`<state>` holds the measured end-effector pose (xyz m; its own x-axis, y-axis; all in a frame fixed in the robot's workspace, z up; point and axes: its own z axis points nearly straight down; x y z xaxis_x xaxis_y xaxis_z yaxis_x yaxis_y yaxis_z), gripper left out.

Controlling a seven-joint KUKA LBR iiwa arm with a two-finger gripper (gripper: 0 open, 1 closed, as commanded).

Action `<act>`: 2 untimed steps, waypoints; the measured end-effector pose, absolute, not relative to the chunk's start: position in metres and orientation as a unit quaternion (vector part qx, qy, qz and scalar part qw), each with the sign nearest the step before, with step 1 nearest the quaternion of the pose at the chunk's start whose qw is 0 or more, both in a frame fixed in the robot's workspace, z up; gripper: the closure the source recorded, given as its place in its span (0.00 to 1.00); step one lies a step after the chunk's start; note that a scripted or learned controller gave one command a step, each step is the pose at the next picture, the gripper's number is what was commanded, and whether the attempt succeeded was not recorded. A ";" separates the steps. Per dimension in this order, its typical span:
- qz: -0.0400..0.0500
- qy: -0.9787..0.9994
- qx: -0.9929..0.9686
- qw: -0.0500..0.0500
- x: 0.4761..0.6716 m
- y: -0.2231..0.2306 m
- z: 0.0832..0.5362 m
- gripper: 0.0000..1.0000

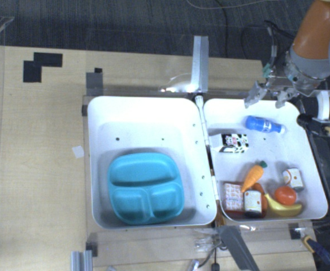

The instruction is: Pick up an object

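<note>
My claw (269, 97), fingers spread, hangs upper right above the bottle (264, 125): light, slick, round; best gripped mid-body.

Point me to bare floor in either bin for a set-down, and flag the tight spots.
Left bin: free strip between its back wall and the blue divided tray. Right bin: bare middle between the blue bottle, the black-and-white pouch and the carrot. Crowded: the right bin's front edge, around the banana.
</note>
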<state>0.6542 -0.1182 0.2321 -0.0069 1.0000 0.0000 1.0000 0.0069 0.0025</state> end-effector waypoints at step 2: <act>0.003 0.741 0.671 0.005 0.618 -0.154 0.088 0.00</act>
